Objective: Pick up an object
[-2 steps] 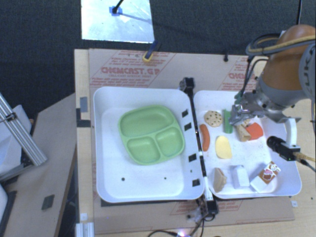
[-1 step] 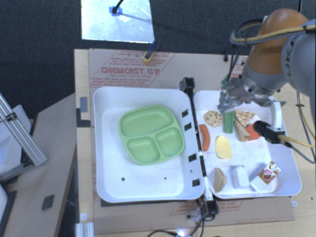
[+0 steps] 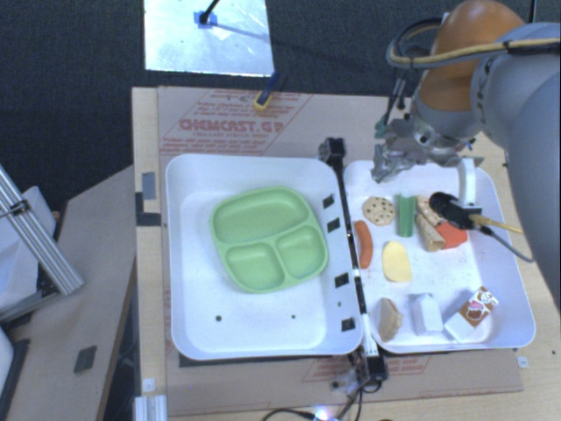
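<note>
Green stick lies in the right bin, its long axis running far edge to near, just nearward of our gripper; whether that is open or clenched we cannot tell.

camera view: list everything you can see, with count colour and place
left bin: 1, white, on the bench
right bin: 1, white, beside the left bin
divided tray: 1, green, in the left bin
cookie: 1, tan, far part of the right bin
stick: 1, green, right of the cookie
sausage shape: 1, orange-red, by the right bin's left wall
oval piece: 1, yellow, middle of the right bin
lump: 1, brown, near-left corner of the right bin
block: 1, white, right of the lump
small box: 1, white and brown, near-right of the right bin
cardboard sheet: 1, brown with red print, under the bins
arm: 1, grey and orange, from the right
gripper: 1, over the right bin's far edge
</note>
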Tool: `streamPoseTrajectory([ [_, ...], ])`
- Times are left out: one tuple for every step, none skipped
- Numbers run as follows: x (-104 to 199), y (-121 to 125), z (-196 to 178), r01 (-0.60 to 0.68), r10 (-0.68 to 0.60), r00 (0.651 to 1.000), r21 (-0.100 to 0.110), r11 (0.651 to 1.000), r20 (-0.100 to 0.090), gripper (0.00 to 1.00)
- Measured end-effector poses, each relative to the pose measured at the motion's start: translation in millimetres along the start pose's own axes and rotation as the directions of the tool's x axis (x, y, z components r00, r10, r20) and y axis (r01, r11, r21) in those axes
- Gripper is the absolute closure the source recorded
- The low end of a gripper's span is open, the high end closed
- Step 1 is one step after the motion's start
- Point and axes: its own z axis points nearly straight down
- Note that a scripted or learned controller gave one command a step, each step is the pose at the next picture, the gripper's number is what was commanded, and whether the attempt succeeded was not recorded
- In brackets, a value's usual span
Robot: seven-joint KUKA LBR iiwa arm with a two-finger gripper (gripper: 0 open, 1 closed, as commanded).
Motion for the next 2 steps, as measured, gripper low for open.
streamPoseTrajectory([
  [2.9, 0.0, -0.8, -0.001, 0.001, 1.0, 0.001, 1.0, 0.0, 1.0],
  [7.0, 3.4, -18.9, 0.0, 0.0, 1.0, 0.0, 1.0, 0.0, 1.0],
])
